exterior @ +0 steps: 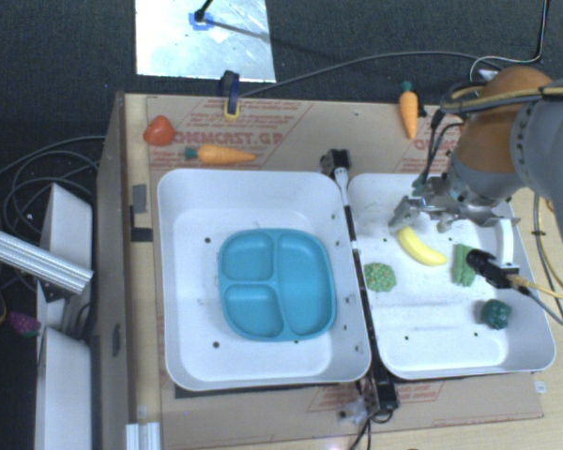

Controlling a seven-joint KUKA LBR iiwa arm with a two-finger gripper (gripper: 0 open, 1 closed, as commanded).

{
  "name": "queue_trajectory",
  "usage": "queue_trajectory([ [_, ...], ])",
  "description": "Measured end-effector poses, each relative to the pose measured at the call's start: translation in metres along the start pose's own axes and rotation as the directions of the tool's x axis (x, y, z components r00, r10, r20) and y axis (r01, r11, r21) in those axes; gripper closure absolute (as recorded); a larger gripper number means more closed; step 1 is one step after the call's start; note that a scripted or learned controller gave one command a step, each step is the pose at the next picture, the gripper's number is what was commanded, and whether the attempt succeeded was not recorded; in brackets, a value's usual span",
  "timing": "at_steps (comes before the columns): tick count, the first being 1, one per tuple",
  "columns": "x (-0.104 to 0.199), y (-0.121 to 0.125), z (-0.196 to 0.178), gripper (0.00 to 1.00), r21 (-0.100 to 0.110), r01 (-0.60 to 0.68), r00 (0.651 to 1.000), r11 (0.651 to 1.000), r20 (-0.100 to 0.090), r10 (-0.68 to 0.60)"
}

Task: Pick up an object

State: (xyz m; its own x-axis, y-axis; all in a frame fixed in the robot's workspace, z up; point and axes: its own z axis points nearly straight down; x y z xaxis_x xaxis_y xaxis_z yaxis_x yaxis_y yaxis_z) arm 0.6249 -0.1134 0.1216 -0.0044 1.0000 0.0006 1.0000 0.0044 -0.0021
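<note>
The tool hangs with its fingers spread just above the banana in the right bin, pinching nothing, so no toy is picked up yet and the grab is all left to do.

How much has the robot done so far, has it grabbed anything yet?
Nothing is picked up yet. The tool hangs over the right bin, just above the banana, with nothing seen between its fingers. The banana, the light green lump, the green stick and the dark green ball all lie on the bin floor. The blue plate sits in the left bin. The whole grab is left.
</note>
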Motion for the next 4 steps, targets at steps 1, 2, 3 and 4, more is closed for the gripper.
queue_trajectory([
  [1, -0.001, 0.002, -0.012, 1.00, -0.005, 0.001, 1.000, 1.000, 0.001, -0.001],
  [2, -0.001, 0.002, -0.012, 0.00, -0.005, 0.001, 1.000, 1.000, 0.001, -0.001],
  [3, -0.002, -0.007, 0.038, 0.00, -0.002, -0.003, 1.000, 1.000, 0.001, 0.003],
  [4, -0.002, -0.006, 0.027, 1.00, -0.004, -0.002, 1.000, 1.000, 0.001, 0.002],
])
